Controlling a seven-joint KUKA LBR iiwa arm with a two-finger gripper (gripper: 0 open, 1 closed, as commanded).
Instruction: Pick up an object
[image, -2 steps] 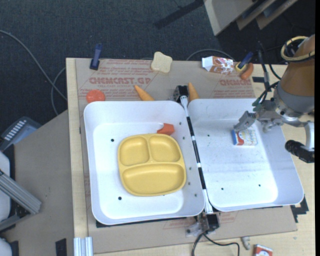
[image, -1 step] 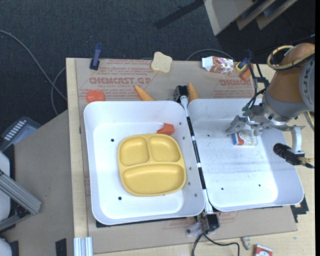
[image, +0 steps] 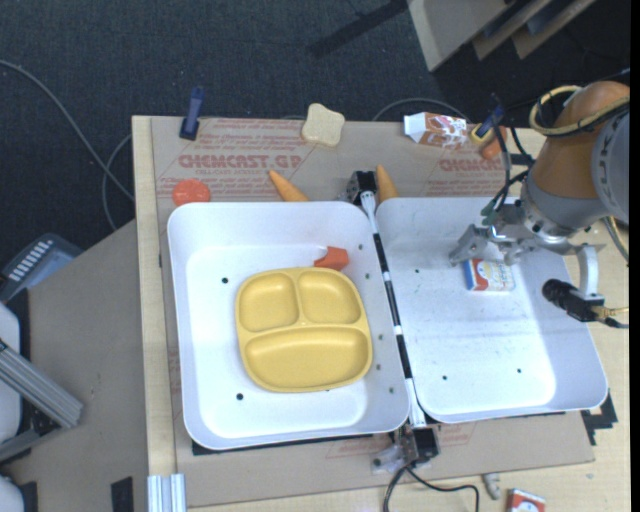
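A small white carton with red and blue print (image: 489, 277) lies flat in the right bin (image: 480, 380), near its back right. My gripper (image: 490, 250) hangs just above the carton's far edge. Its silvery fingers (image: 464, 246) are spread open to either side, with nothing between them. In the left bin (image: 200, 300) a yellow divided plate (image: 300, 328) sits in the middle. A small orange piece (image: 333, 258) lies just behind the plate.
On the brown board behind the bins lie a toy bread slice (image: 323, 124), an orange carrot (image: 287, 187), an orange disc (image: 190, 190), a blue clip (image: 191, 110), a small printed carton (image: 436, 128) and another orange piece (image: 385, 183).
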